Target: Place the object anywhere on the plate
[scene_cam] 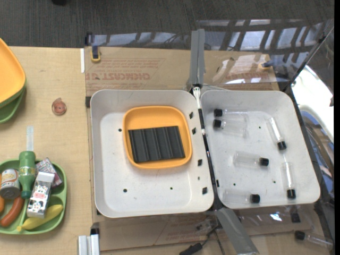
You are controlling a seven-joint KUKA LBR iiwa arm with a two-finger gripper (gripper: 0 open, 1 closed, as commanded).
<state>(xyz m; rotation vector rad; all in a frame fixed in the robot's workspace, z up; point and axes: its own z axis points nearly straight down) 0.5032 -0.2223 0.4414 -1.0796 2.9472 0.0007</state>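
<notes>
Orange plate (157, 115) in the left bin (154, 191) already carries the dark ribbed object (158, 144), lying flat on its middle, so I judge the placing done with nothing left; how the jaws stand I cannot tell.

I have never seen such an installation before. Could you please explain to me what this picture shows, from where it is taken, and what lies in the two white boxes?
One fixed camera looks down at a slant on a bench with two shallow white bins. A robot arm with a two-finger gripper normally reaches in from the right.

The left bin holds an orange plate with a dark ribbed block lying on it. The right bin holds several small clear tubes with black caps, such as one near its right side.

Off to the left, outside the bins, a green tray carries toy food and small packages.
</notes>
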